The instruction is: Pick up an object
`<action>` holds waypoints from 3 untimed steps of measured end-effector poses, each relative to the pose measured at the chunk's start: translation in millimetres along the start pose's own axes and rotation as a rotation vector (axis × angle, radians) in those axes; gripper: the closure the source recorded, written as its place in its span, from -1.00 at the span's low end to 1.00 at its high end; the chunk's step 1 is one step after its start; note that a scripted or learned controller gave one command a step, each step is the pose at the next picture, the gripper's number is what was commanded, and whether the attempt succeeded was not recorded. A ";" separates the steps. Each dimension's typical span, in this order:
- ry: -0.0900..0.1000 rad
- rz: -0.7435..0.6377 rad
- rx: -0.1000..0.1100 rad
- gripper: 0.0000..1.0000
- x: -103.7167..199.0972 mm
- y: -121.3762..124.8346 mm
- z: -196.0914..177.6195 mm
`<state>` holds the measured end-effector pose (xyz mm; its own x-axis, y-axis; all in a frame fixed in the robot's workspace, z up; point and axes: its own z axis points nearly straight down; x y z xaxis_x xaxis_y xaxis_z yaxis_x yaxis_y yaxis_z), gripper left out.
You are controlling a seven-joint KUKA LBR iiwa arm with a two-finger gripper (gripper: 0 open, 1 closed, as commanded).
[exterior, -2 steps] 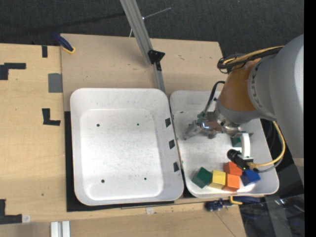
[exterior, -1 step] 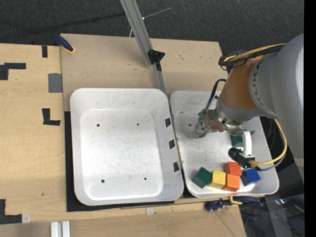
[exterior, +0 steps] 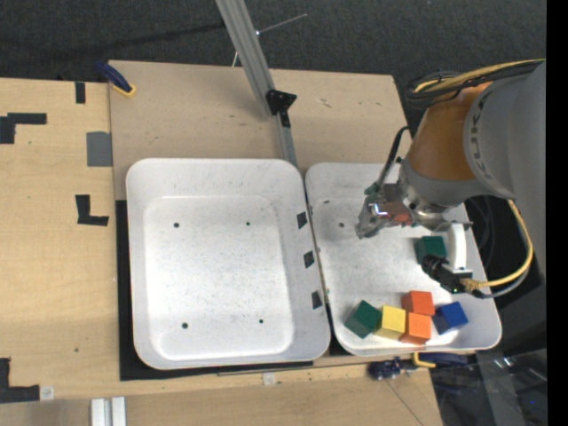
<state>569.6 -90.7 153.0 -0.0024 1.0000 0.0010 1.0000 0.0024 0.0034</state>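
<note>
The arm point(exterior: 470, 145) comes in from the right of the camera view, its grey body and orange band hanging over the right bin point(exterior: 342, 193). The gripper point(exterior: 371, 223) points down and to the left over the upper middle of that bin's floor. Its metal tip is small and blurred against the white plastic, so whether the two sides are spread or pressed together cannot be told from here; no object shows between them.

The blocks lie well apart from the gripper tip, all toward the near edge of the right bin, below and to the right of the tip. A green block point(exterior: 362, 318) is the one closest to the tip, lying below it and slightly tilted. Touching its right side is a yellow block point(exterior: 392, 319). Right of that, two orange blocks sit together: one orange block point(exterior: 418, 302) a little higher in the view and a second orange block point(exterior: 417, 327) just under it. A blue block point(exterior: 451, 316) rests at the far right of the row, just beside the orange pair. A dark green block point(exterior: 431, 247) sits apart from the row, to the right of the tip and slightly lower, near the arm's wrist hardware.

The left bin point(exterior: 217, 260) lies beyond the tip to its left, touching the right bin along their shared edge.
</note>
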 end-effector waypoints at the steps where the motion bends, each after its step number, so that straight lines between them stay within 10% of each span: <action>1: -0.001 0.001 -0.001 1.00 -9.2 4.9 -50.6; 3: 0.000 -0.002 0.005 1.00 34.7 -7.5 -104.7</action>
<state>561.7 -56.1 257.7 -0.0046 1.0000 0.0005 1.0000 0.0046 -0.0016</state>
